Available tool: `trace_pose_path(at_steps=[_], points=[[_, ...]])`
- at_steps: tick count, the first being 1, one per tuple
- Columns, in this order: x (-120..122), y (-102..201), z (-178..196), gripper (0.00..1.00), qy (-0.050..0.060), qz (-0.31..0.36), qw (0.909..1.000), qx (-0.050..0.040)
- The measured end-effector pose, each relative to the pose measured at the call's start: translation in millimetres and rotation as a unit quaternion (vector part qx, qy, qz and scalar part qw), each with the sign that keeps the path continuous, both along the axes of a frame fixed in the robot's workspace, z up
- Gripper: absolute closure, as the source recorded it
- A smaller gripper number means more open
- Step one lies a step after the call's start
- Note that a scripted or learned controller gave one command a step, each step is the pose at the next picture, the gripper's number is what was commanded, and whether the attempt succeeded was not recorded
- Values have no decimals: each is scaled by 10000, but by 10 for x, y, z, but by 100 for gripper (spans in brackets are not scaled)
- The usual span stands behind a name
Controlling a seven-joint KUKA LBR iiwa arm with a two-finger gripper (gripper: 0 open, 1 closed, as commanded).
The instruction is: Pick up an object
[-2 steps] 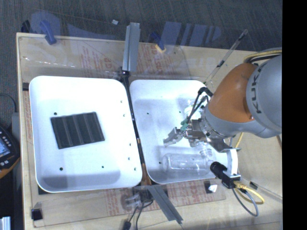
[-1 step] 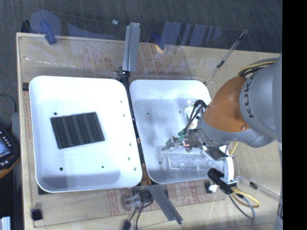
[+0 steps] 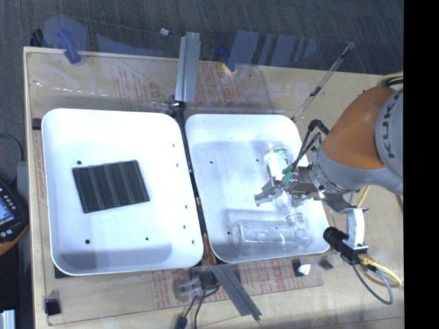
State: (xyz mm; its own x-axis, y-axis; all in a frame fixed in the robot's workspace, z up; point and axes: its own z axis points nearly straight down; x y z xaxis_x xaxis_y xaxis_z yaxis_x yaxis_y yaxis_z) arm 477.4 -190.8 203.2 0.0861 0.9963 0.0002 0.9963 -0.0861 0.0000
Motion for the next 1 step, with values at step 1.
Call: trace_pose_path(at_steps=[1], points=[[551,-57,-22,0,15,-201,9998,-1]])
